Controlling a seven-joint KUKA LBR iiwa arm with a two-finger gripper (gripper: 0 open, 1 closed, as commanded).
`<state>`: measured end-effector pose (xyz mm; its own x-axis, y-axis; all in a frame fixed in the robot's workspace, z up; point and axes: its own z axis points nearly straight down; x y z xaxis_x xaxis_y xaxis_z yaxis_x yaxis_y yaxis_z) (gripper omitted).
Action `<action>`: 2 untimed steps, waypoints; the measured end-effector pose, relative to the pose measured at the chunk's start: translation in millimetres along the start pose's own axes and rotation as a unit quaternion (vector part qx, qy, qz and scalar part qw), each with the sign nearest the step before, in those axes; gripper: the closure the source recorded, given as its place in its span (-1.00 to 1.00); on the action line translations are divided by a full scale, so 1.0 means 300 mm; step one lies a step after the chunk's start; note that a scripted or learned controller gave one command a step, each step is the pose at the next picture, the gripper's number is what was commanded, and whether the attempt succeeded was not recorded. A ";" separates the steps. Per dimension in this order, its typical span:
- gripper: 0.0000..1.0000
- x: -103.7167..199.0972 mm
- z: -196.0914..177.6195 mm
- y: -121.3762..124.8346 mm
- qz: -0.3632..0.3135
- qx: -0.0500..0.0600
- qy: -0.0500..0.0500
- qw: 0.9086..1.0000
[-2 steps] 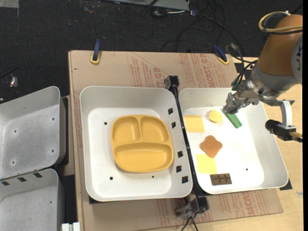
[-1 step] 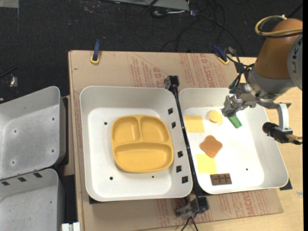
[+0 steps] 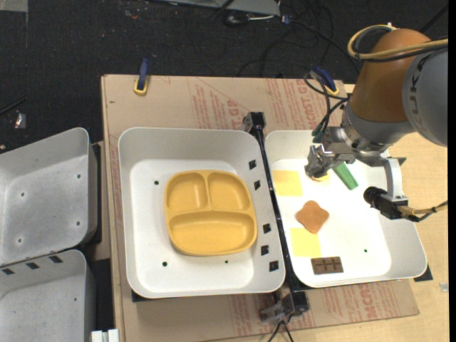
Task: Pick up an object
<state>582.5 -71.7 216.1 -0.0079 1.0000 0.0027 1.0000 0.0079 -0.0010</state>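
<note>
My gripper (image 3: 319,165) hangs over the far part of the right bin (image 3: 399,255), just above a small yellow piece (image 3: 318,179) that it partly hides. Right beside it lies a green stick-shaped object (image 3: 347,175), tilted. A pale yellow square (image 3: 288,183) lies to the gripper's left. Nearer the front sit an orange-brown toast-like piece (image 3: 312,216), a second pale yellow square (image 3: 305,242) and a small brown chocolate bar (image 3: 328,265). Nothing is seen held by the gripper.
The left bin (image 3: 142,155) holds a yellow divided plate (image 3: 211,212). A black divider with clips (image 3: 267,191) runs between the bins. A black cable end (image 3: 381,201) hangs over the right bin's right side. White lids (image 3: 43,191) lie at the far left.
</note>
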 end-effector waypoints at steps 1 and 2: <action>1.00 0.172 -0.042 -0.014 0.000 -0.001 -0.001 1.000; 1.00 0.320 -0.023 -0.057 0.001 0.001 -0.001 1.000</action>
<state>564.6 24.1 223.2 -0.0069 1.0000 0.0015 1.0000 0.0069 -0.0031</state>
